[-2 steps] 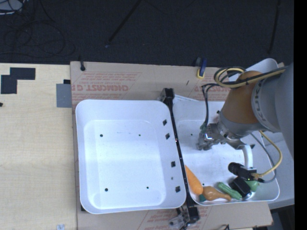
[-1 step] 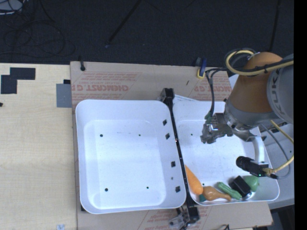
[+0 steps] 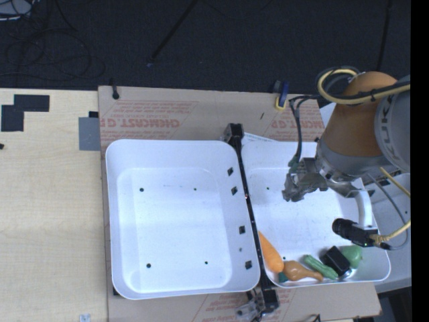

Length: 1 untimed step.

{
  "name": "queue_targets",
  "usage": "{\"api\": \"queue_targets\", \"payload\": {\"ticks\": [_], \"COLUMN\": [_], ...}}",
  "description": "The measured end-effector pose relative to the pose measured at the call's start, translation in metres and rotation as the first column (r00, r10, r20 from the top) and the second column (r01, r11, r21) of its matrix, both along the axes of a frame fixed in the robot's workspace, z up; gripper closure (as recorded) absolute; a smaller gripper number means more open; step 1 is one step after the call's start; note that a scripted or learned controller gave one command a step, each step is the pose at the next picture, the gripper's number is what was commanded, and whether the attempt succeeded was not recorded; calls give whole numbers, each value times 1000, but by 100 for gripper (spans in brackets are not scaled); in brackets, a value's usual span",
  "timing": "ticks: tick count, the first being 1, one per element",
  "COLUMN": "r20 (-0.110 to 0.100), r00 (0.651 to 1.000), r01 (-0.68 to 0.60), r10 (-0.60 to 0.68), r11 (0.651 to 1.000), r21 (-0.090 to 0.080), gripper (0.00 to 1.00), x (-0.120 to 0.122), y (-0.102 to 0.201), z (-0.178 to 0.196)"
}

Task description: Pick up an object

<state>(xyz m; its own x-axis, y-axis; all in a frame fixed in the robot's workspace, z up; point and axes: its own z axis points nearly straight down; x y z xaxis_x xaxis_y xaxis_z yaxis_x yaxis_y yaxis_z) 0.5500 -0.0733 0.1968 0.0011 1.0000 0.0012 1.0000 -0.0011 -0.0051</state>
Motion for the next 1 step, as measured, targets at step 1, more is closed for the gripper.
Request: {"api": "queue_targets", "payload": {"ticks": [1], "r20": [-2], "r00": [1000], "r01": [2], "r10": [-2], "r11": [1000], "r21": [0], "gripper": [100], "x": [0], "y": [-1], "z": [9]}}
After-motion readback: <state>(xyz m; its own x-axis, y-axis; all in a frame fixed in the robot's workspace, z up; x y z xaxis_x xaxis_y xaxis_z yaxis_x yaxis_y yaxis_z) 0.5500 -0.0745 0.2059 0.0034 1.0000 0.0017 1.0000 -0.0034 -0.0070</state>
